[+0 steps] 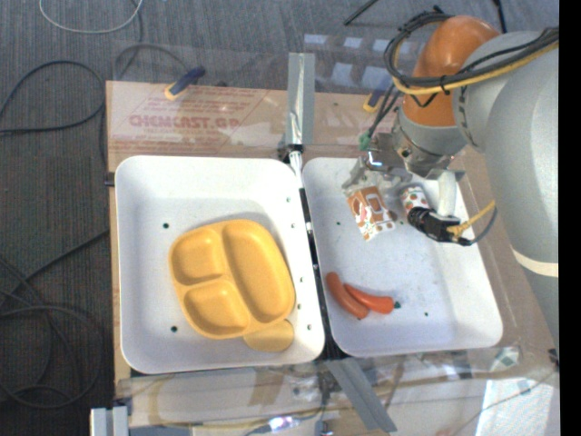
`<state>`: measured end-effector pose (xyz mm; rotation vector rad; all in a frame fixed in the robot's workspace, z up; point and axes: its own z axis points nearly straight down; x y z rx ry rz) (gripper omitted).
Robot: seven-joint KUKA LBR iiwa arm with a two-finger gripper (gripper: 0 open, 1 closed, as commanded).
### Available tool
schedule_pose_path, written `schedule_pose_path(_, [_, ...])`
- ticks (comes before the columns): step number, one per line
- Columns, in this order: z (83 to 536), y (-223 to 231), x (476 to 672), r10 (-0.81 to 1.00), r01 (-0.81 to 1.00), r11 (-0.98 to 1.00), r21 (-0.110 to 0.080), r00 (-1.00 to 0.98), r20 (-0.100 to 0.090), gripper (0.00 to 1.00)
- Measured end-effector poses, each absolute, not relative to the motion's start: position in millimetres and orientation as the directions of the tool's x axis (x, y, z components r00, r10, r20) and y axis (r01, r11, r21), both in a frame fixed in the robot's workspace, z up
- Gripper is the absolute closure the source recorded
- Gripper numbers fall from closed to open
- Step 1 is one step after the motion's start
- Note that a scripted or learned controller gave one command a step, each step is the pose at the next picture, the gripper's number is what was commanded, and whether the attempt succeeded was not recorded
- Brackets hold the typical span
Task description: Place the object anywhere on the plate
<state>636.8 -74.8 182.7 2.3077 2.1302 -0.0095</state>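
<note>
From the camera view, the grey arm [508, 107] comes in from the right, its orange band [449, 57] sitting over the far part of the right bin [454, 325], with the wrist pointing down toward the bin floor. Black and yellow cables loop around the band. The claw [386, 175] is low at the far left area of that bin, right above a small white and orange packet [370, 212]. The packet lies just under the claw's tip, tilted, and whether it is gripped or merely beneath cannot be told; how far the claw is spread cannot be told either.

Nearer the front of the same bin lie a carrot [370, 299] and a sausage [345, 296], touching each other, well apart from the claw.

In the left bin [145, 189] rests a yellow plate [231, 275] with three compartments, and a pale yellow piece [270, 336] pokes out from its near edge. The bench [182, 125] shows brown behind the bins.
</note>
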Motion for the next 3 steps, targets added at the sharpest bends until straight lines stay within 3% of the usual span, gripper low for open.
schedule_pose_path(1, [182.4,7.7,603.7,0.995,0.995,-0.103,-0.003,0.103,-0.002,1.0])
schedule_pose_path(2, [213.2,61.6,543.5,0.998,0.998,0.063,-0.005,-0.063,-0.001,1.0])
schedule_pose_path(3, [213.2,61.5,543.6,0.998,0.998,0.063,-0.005,-0.063,0.0,0.0])
